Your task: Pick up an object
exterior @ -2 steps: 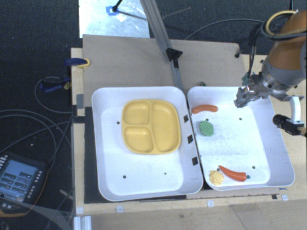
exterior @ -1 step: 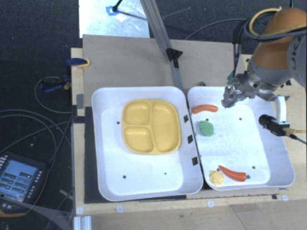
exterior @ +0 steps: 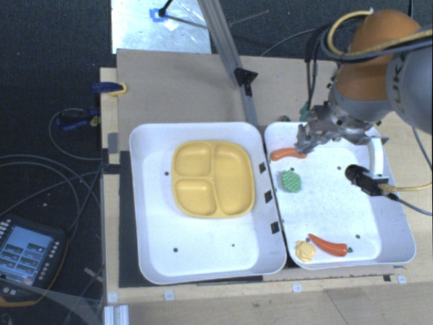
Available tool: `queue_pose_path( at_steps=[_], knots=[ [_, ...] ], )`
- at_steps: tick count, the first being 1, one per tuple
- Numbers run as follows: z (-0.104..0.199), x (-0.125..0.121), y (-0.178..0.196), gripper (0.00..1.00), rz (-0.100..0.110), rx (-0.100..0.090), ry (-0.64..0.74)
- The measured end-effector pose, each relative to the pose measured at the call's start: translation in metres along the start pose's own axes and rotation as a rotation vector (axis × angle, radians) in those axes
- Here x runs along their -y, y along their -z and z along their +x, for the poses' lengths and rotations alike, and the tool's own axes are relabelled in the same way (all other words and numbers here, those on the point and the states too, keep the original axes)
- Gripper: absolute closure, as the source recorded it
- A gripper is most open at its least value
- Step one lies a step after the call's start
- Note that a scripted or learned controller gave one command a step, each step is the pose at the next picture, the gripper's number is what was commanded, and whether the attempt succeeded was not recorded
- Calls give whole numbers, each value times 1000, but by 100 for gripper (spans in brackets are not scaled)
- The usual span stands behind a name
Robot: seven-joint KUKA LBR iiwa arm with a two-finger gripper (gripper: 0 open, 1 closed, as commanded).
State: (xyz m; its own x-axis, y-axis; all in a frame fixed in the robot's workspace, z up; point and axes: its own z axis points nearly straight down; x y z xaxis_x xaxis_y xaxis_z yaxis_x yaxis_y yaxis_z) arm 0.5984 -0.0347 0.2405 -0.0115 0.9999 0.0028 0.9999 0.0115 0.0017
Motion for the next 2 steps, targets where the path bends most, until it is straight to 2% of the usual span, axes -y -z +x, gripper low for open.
queue_pose_path(
  at_steps=[1, 2],
  knots=[
    [61, 7, 1, 100, 1, 0, 1],
    [113, 32, 2, 100, 3, 0, 0]
  ],
)
